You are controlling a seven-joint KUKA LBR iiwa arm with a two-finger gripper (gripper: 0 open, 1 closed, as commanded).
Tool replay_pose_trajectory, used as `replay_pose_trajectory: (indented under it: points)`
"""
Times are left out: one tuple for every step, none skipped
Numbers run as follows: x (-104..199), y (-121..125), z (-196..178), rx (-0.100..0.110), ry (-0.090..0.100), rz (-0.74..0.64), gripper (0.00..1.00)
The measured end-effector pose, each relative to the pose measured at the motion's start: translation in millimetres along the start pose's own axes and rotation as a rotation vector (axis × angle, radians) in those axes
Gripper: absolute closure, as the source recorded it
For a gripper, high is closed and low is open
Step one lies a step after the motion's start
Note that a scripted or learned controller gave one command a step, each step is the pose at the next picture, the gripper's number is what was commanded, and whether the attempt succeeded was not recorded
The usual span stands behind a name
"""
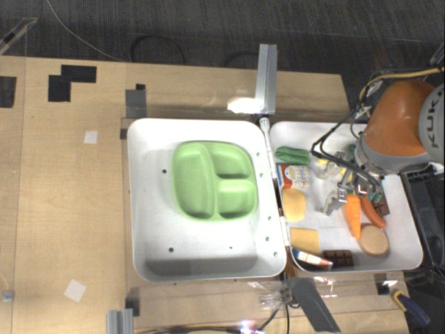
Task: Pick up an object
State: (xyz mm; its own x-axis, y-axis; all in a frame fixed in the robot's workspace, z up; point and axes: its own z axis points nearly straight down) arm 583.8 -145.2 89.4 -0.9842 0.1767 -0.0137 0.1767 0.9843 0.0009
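My gripper (339,195) hangs low in the right bin (410,256), under the arm's orange band (395,120). Its two metal fingers stand apart and open, with nothing between them. An orange carrot (354,216) lies just right of the fingertips, and a red sausage (374,215) lies beside the carrot. Below them sits a round tan bun (374,242). To the gripper's left are a pale yellow potato (295,204), a small printed carton (297,177) and a green vegetable (292,155).
A yellow cheese block (304,239), a dark chocolate bar (339,259) and a pink-red stick (313,259) lie along the right bin's front. The left bin (149,207) holds a green divided plate (212,179). A metal post (267,78) stands behind the wall between the bins.
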Motion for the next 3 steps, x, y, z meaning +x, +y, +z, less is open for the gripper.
replay_pose_trajectory:
  points:
    - [53.4,-24.3,-1.8,0.001,-0.001,0.044,0.00]
    - [47.4,-23.0,-16.2,0.003,-0.021,0.037,1.00]
    - [9.3,-28.4,-166.1,0.001,-0.002,-0.341,1.00]
